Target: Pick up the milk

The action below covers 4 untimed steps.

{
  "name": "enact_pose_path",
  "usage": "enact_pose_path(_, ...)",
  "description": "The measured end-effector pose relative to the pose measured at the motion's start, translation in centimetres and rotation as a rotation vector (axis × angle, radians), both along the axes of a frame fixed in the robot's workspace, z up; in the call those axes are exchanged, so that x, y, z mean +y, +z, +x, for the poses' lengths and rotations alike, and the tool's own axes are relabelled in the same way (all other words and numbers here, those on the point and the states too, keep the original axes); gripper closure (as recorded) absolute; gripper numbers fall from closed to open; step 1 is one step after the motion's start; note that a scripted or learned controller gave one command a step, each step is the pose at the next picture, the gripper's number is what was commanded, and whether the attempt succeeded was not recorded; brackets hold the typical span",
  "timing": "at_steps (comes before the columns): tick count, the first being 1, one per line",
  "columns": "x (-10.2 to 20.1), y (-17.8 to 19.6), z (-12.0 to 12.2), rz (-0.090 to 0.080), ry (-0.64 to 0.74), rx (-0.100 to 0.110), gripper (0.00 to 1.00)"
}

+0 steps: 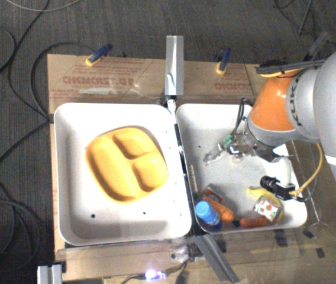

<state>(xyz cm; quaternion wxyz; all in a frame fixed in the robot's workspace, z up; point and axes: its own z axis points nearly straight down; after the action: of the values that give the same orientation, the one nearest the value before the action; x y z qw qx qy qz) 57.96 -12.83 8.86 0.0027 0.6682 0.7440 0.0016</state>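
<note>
The floor [14,158] was a dark grey carpet, and black cables [33,78] curled over it at 9 o'clock. On the carpet sat a flat sheet of brown cardboard [126,70]. It had red letters [97,80] printed on it, but they were too faint for me to read. A blue clip [99,54] pinched the cardboard's far edge at 11 o'clock, and a second clip [221,61] pinched it at 1 o'clock. A shiny metal bar [174,64] stood between the two clips at 12 o'clock.

The left bin [73,218] was white and held a yellow plate [126,163] with three hollows, right in its middle. The right bin [203,123] touched it side by side.

In the right bin, the gripper [215,154] hung over bare white floor near the middle, pointing toward 8 o'clock. I could not tell if it was open or closed. Nothing was in it.

A bottle with a blue cap [204,210] lay at the bin's 7 o'clock corner, with an orange carrot [224,213] just beside it. A long red thing [252,222] lay along the near wall at 6 o'clock. A yellow thing [255,192] lay a little above it.

The milk [267,209] was a small white carton with red and green spots. It lay tilted in the bin's 5 o'clock corner, touching the yellow thing. From the gripper it was at 5 o'clock and well apart.

The grey arm [328,99] with its orange band [274,102] reached in at 3 o'clock.
</note>
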Motion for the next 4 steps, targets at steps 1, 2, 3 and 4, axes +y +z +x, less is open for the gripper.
enact_pose_path(1, -0.1, 0.0, -0.1, 0.006, -0.149, -0.002, 0.00)
enact_pose_path(2, 2.9, 0.1, -6.0, -0.001, -0.070, -0.005, 0.00)
enact_pose_path(3, -1.7, 0.0, 2.0, 0.000, -0.127, -0.003, 0.00)
enact_pose_path(4, -1.9, -0.1, 2.7, 0.004, -0.191, 0.002, 0.00)
